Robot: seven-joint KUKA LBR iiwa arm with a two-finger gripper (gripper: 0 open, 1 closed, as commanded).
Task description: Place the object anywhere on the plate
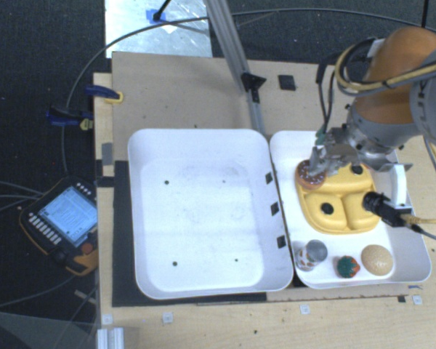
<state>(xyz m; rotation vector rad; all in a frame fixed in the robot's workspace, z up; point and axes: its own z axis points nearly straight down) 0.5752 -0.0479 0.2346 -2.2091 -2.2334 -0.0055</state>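
Two white bins fill the middle of the frame, the left bin [196, 209] dotted with a few small dark specks. In the right bin [410, 264] lies a yellow plate [341, 202], and on its upper-left edge sits a brown, pink-speckled round object [310, 174]. Along the lower edge of that bin sit a silver-grey can [311, 254], a green and red ball [348, 266] and a tan egg-shaped thing [376, 259]. The arm [400, 71] at upper right is grey with an orange band. The bench [182, 93] is beige.

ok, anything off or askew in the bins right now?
Nothing looks spilled or broken. The gripper sits over a round brown-and-pink item at the yellow plate's left edge, overhanging the rim slightly. A small can, a green-red toy and a tan ball line the right bin's front.
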